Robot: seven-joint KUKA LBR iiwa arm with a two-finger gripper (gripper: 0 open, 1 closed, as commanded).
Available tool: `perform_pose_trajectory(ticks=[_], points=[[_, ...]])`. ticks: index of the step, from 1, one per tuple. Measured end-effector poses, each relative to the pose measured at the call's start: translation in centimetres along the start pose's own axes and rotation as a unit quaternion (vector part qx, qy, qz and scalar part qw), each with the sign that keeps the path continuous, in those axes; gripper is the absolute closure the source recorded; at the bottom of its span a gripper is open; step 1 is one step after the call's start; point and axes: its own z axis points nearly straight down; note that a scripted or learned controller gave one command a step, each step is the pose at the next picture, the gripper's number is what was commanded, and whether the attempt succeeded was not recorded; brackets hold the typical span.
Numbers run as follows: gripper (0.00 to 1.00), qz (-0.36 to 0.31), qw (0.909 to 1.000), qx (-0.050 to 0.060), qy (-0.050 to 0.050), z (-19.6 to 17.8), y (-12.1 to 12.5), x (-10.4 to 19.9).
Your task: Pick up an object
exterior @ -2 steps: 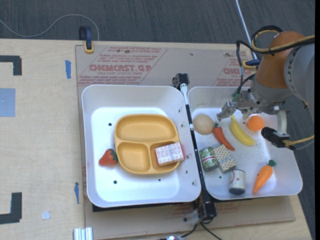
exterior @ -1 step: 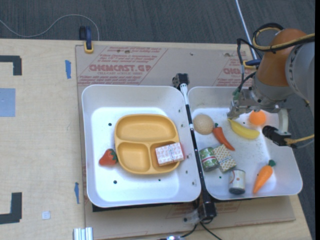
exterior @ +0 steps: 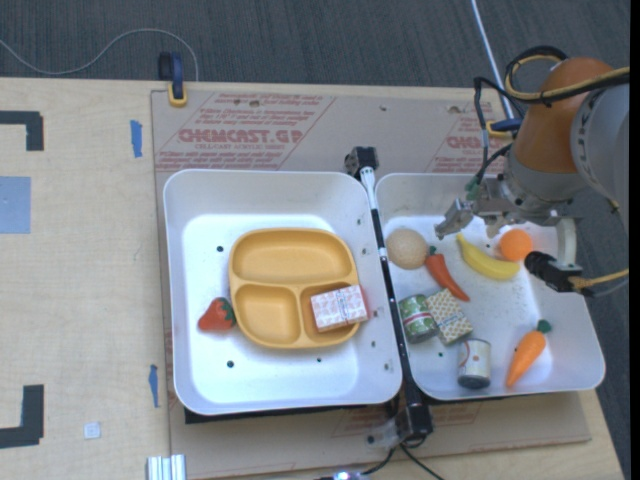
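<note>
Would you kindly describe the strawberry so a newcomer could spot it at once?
Look in the left white bin, at the yellow three-compartment plastic tray. The small red toy strawberry with a green top lies against the tray's lower left edge, the one red thing there.

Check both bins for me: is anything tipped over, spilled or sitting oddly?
Nothing spilled or broken. Two cans in the right bin lie on their sides rather than upright. In the left bin, a strawberry sits outside the yellow tray, against its edge, while a small box lies in one tray compartment.
</note>
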Motion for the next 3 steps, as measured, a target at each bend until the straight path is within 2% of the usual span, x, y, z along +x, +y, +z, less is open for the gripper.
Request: perform_pose_trajectory(ticks=[1, 2, 3], points=[[0.00, 0.002, 1.0000, -0.002, 0.002, 1.65, -3.33, 2.86], [1.00, 0.002, 1.0000, -0.003, -0.001, 0.67, -3.22, 2.64], [0.00, 0.002, 1.0000, -0.003, -0.001, 0.69, -3.24, 2.65]])
